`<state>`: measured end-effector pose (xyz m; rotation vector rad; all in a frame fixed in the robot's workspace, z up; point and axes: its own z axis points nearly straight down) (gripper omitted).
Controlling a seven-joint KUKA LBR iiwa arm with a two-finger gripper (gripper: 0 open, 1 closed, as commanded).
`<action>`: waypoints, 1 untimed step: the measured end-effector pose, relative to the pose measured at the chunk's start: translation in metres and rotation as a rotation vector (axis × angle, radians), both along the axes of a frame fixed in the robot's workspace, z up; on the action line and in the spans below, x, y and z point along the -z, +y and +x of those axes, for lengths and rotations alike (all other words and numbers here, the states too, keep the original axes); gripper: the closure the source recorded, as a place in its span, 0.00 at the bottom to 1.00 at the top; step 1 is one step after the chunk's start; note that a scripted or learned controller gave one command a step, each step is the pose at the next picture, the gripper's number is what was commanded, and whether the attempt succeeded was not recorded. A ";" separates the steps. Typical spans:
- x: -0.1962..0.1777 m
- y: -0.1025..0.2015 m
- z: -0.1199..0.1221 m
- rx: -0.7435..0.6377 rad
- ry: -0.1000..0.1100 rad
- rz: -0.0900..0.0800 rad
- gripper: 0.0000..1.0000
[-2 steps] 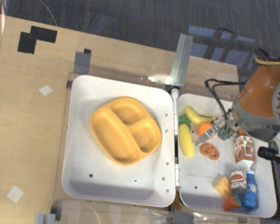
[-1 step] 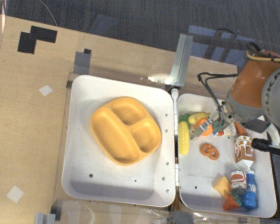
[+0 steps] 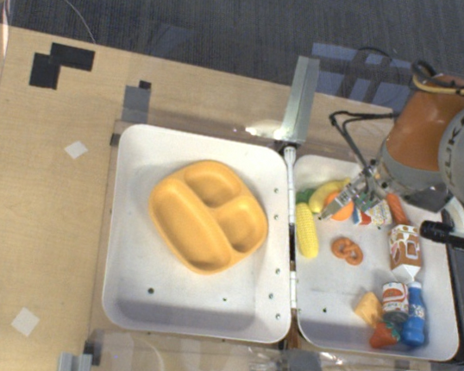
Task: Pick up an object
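the step in hand looks like closing in on one toy among the crowd at the back of the right bin, and doing it well means coming straight down on a single piece, since the banana, the orange piece and the corn cob lie touching or just beside one another and a slanted approach could nudge them apart or catch two at once. the gripper sits low over that cluster, its tips right at the orange piece beside the banana; whether the fingers are spread or pressed together i cannot tell, and nothing is clearly held between them. the arm reaches in from the right, its orange band above the wrist, the wrist tilted down and leftward toward the bin's back left corner. the pretzel lies apart nearer the middle, an easier target by my judgement. the left bin holds a yellow divided plate.
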<state>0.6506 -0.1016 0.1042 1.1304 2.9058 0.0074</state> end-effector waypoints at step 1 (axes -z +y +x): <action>-0.085 0.078 0.014 0.412 0.012 0.013 1.00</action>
